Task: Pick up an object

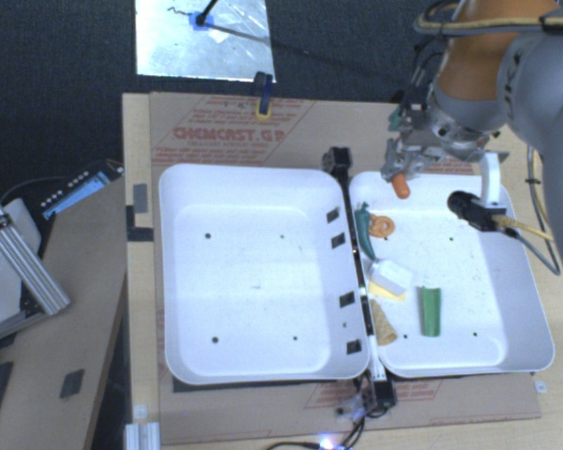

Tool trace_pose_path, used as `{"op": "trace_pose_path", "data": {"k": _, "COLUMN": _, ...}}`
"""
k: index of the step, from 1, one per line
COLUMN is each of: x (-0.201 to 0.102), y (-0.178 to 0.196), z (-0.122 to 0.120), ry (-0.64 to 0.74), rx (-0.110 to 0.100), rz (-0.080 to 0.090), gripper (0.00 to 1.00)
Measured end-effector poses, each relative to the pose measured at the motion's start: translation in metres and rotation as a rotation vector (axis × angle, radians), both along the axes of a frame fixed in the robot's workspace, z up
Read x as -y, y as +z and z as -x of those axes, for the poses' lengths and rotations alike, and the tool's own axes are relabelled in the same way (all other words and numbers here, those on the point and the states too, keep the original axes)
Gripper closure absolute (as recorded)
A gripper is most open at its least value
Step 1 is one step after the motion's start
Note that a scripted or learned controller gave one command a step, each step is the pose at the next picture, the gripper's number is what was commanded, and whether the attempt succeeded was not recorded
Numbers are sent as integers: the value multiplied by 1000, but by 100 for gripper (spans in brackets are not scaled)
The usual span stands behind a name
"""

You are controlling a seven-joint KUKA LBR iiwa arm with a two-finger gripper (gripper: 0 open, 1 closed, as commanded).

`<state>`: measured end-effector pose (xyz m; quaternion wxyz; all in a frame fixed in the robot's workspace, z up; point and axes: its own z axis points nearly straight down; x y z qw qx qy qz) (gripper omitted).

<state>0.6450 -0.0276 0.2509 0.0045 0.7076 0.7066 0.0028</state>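
Just below the tip of the claw (400,173), whose grip I cannot tell as open or closed, a small orange piece (401,188) sits at the far left corner of the right bin (479,284), its long axis running near-to-far.

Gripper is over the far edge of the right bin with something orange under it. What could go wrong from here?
1. I cannot tell whether the orange piece under the gripper is actually gripped; it may drop on lifting.
2. It is near the far rim of the right bin, so a drop could land outside.
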Motion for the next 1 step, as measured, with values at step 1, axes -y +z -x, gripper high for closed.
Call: {"op": "trace_pose_path", "data": {"k": 1, "x": -53, "y": -61, "z": 30, "ry": 9, "rx": -15, "rz": -5, "gripper": 100}}
